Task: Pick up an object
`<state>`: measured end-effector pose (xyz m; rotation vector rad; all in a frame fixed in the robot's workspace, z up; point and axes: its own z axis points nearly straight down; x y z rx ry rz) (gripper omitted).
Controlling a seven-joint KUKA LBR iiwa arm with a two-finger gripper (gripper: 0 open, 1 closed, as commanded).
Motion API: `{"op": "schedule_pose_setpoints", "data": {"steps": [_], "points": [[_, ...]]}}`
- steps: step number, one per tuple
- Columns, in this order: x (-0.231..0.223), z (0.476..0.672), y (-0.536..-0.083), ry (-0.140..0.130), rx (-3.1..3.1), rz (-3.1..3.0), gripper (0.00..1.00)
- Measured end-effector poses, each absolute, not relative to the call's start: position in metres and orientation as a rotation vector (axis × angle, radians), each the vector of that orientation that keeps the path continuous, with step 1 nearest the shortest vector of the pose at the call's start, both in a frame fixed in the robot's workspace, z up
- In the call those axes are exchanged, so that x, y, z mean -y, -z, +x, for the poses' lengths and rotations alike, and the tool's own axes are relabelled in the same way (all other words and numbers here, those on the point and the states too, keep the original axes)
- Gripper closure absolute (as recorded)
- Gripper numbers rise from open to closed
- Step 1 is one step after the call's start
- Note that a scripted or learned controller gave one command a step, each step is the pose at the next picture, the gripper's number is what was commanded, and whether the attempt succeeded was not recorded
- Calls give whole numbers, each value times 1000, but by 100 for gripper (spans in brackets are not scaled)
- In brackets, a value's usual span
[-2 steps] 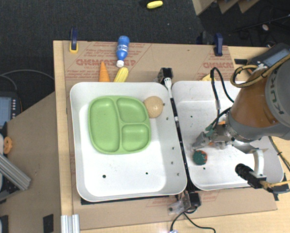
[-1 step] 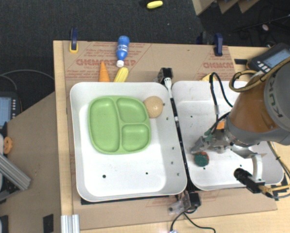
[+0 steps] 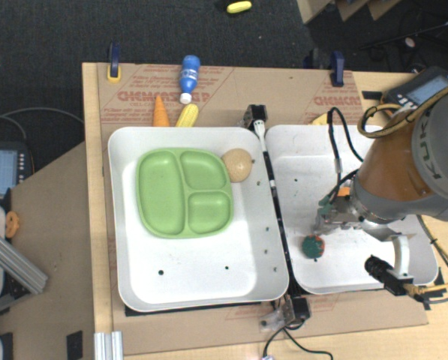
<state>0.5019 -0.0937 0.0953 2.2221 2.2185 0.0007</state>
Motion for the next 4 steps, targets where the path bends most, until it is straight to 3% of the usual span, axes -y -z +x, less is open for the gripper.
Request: {"op": "schedule_pose_setpoints", "data": {"steps": [1, 2, 3, 4], "points": [[94, 502, -95, 0, -2219, 2223, 0], [96, 478, -84, 3, -2223, 2227, 0], [97, 480, -95, -1, -2217, 2223, 100], [2, 529, -190, -18, -2230, 2202, 100]]}}
